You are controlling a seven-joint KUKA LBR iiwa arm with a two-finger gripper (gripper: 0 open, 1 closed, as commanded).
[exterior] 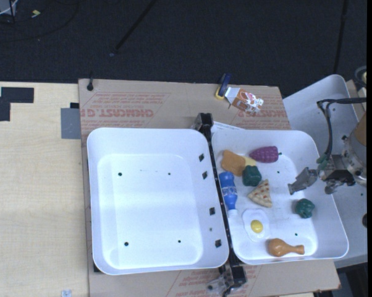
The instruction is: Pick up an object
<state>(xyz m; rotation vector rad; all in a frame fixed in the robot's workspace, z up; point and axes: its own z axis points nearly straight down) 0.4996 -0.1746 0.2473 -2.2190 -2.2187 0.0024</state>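
Note:
The right bin [325, 166] holds several toy foods: an orange piece [233, 162], a purple fruit [264, 154], a dark green lump [251, 176], a pizza slice [260, 194], a blue bottle [227, 189], a fried egg [256, 226], a chicken drumstick [285, 248] and a small green broccoli [305, 208]. My gripper [314, 184] hangs over the right side of this bin, just above the broccoli in the view. Its fingers are spread open with nothing between them.
The left bin [99, 166] sits beside the right one on a cardboard sheet [143, 107]. A small snack packet [245, 101] and a blue-yellow item [223, 86] lie on the cardboard behind the bins. Cables hang near the arm at the right.

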